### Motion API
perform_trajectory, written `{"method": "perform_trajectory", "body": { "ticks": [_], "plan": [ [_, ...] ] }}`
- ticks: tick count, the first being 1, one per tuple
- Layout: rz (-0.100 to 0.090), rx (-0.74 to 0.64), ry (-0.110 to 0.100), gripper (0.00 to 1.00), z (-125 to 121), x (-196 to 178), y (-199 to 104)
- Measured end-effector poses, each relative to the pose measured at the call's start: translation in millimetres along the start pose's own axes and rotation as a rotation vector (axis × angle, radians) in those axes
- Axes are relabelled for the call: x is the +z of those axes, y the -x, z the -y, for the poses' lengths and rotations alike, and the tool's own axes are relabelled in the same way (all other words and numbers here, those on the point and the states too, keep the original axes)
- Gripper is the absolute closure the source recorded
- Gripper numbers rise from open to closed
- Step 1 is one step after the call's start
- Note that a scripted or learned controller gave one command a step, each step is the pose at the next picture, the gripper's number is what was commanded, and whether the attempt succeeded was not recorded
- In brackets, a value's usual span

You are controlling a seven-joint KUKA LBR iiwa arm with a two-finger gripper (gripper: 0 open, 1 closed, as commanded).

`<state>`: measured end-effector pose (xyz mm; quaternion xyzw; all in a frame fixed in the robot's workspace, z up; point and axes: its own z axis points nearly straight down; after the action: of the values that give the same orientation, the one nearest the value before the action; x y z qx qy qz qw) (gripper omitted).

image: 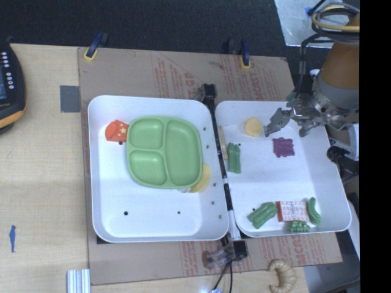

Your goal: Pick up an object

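Observation:
My gripper (287, 129) hangs over the back of the right bin (327, 170), open, with nothing between its fingers. One dark finger (275, 123) points toward a small yellow piece (253, 127) just to its left. A purple piece (283, 146) lies just in front of the gripper. Further left in that bin is a green piece (233, 158) beside a pale stick (223, 151). Along the front edge lie a green bean pod (263, 214), a red-and-white packet (292, 210), a green pickle (314, 210) and a small green cluster (299, 226).
The left bin (110, 215) holds a green divided plate (165, 151), a red piece (116, 130) at its left and a yellow piece (202, 179) tucked under its right edge. A tan curled object (282, 275) lies on the bench in front. A handheld controller (9, 90) sits far left.

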<state>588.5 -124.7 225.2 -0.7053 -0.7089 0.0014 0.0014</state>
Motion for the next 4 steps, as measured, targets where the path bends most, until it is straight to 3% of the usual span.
{"method": "perform_trajectory", "body": {
  "ticks": [1, 2, 3, 4],
  "plan": [
    [0.001, 0.006, -0.009, 0.0, -12.8, 119.7, 88.0],
    [0.002, -0.002, 0.002, 0.0, -28.7, 133.8, 79.4],
    [0.003, -0.003, 0.003, 1.0, -28.8, 121.4, 80.8],
    [0.0, 0.002, -0.001, 1.0, 5.5, 96.0, 60.5]
  ]
}}
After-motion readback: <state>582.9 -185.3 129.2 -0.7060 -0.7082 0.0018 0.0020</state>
